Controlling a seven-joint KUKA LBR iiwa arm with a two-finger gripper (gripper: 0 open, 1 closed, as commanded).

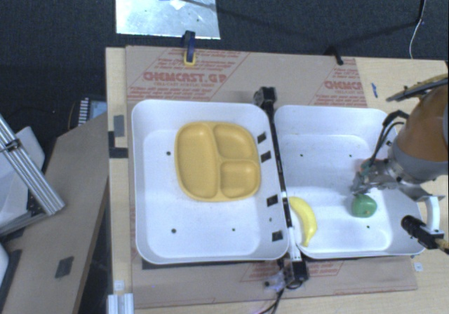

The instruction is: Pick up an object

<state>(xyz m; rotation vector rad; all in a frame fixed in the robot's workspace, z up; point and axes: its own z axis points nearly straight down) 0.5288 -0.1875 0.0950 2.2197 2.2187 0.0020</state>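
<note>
The jaws [366, 185] hang directly over a small round green fruit [363, 206] in the right white bin [330, 130], their state unclear; a yellow banana [303, 219] lies near its left wall.

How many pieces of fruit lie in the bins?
2. A banana lies at the right bin's near-left corner; a green apple sits further right, just below the gripper. The arm could hide more.
</note>
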